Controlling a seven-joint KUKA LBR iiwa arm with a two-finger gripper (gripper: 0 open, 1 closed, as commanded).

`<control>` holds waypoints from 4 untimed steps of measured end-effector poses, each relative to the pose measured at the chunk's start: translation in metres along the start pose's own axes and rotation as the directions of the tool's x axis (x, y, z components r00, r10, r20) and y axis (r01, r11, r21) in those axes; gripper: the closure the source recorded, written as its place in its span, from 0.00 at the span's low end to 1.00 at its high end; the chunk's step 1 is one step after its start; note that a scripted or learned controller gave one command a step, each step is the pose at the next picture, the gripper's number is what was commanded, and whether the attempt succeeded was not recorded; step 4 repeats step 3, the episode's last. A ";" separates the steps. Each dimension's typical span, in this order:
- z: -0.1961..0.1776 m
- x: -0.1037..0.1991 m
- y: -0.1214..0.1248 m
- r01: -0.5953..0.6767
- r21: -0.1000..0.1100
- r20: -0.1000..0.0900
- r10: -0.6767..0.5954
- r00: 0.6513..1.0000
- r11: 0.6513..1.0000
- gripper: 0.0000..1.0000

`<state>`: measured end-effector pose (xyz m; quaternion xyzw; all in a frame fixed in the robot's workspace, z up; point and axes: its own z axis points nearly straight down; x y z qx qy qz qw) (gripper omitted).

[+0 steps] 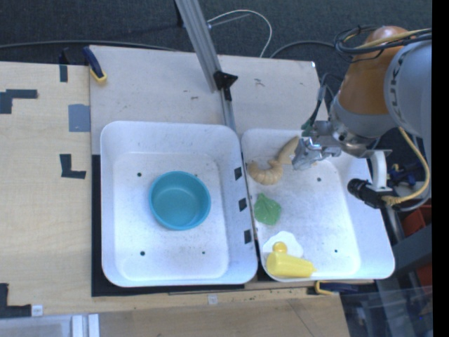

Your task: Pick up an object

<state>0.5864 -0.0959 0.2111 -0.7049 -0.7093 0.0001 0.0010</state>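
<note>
Hand (303,154) low over right bin (365,258), beside curved tan piece (275,167); grip state impossible to tell.

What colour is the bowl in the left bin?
Blue-teal, plain with no pattern; the bowl shows clearly in the camera view.

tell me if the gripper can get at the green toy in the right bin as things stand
Probably yes. The green toy lies apart from its neighbours, uncovered, and the gripper hangs over the same bin beside the tan croissant-like toy.

Pale bench (161,97) bears two white bins (116,188).
</note>
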 end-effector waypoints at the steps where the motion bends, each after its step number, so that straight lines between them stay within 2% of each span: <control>1: 0.007 0.052 0.017 0.001 0.000 -0.001 -0.001 1.000 1.000 1.00; 3: -0.016 0.148 0.035 0.001 -0.001 -0.001 -0.001 1.000 1.000 1.00; 4: -0.016 0.148 0.035 0.001 -0.001 -0.001 -0.001 1.000 1.000 1.00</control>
